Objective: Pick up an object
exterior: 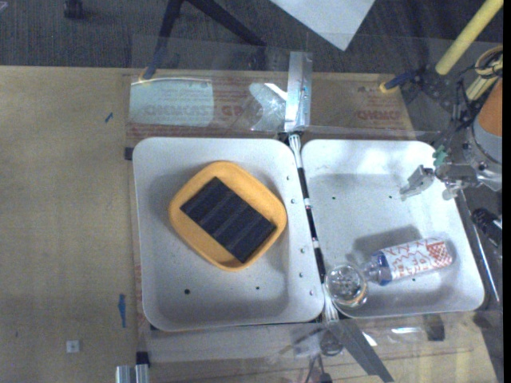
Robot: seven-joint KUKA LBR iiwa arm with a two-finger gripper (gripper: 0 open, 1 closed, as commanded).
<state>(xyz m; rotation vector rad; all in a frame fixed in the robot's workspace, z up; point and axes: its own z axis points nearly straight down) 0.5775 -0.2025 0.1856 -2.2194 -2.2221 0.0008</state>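
Observation:
An orange-yellow pad with a black ribbed top point(227, 224) lies in the middle of the left bin point(160, 294). In the right bin point(359, 190) a clear plastic bottle with a red-and-white label point(413, 260) lies on its side near the front. A round clear piece point(346, 285) sits at the bottle's left end, in the bin's front left corner. My gripper point(433, 187) hangs over the right bin's far right side, behind the bottle and apart from it. It is open, and nothing is between its fingers.
A metal divider point(307, 214) runs between the two bins. Behind them lie a plastic-wrapped board point(200, 106) and an upright metal bracket point(298, 94). Cables and a yellow tube point(471, 30) crowd the far right. A chair base point(172, 6) stands on the floor.

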